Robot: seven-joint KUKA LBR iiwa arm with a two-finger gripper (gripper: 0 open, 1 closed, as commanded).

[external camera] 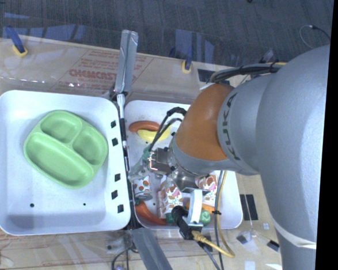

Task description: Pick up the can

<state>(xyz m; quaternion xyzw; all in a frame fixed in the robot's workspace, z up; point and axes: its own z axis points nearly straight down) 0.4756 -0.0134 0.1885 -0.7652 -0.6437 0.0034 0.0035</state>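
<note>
Your gripper hung low over the right bin, the can seemingly just beneath; finger state couldn't be told.

Arm over possibly cluttered right bin
</note>
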